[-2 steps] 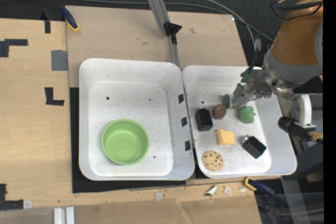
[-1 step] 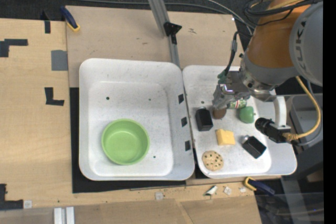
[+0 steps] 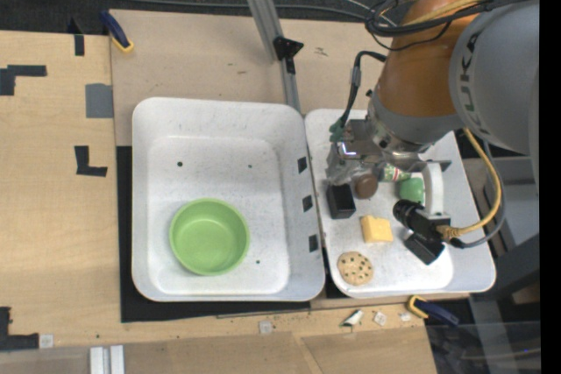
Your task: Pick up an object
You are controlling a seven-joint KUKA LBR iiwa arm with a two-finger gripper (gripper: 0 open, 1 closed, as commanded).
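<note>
The brown object (image 3: 363,185), a small rounded lump, lay in the right bin (image 3: 469,271), directly at the tips of the fingers (image 3: 352,164). It was so close under them that contact could not be judged, and nothing showed it sitting between them. The wrist housing covered the fingers from above, so whether they were spread or pressed together could not be told.

Just beside the fingers, toward the view's lower left, a black block (image 3: 340,202) lay against the brown object, close to the bin's inner wall. On the opposite side of the fingers, toward the view's right, a green-and-white item (image 3: 408,187) rested near the brown object without clearly touching it. Farther below the fingers in the view lay a yellow wedge (image 3: 377,229). Beyond that, well apart from the fingers and near the bin's front edge, was a round speckled cookie (image 3: 354,268).

The grey arm (image 3: 504,74), with its orange band (image 3: 429,57), rose over the right bin from the view's right.

Across the wall, well to the view's left of the fingers, the left bin (image 3: 219,111) held a green bowl (image 3: 209,236), upright in its front half. Both bins sat on the pale wooden surface (image 3: 53,188), which bore dark tape marks off to the far left.
</note>
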